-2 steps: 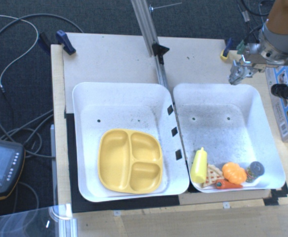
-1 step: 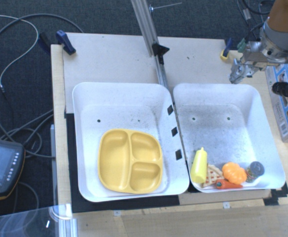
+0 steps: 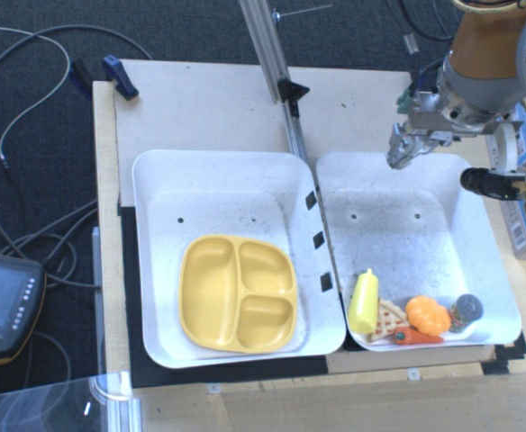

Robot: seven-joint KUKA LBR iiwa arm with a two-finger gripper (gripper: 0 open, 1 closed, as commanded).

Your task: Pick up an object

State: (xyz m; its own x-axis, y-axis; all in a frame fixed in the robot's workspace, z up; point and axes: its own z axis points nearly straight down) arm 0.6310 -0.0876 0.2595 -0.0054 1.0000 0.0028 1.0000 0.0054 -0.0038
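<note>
The gripper is seen at about one o'clock in the view, hanging over the far rim of the right bin; whether it is spread or pressed together cannot be told, since it appears small and blurred against the white rim. Nothing can be made out in its grasp. The arm above it is cut off by the top and right edges of the view, so that little beyond the orange band and the grey wrist is shown. The objects are gathered well apart from the gripper, toward six o'clock of it, in the near end of the right bin. A yellow bottle is laid there with its long axis running roughly twelve to six, its narrow tip pointing to twelve o'clock. Just beside it, toward four o'clock, a waffle-like piece is partly covered by an orange fruit and a carrot. A grey round object, hard to identify, is set at three o'clock of the fruit. In the left bin a yellow divided tray is laid flat.
</note>
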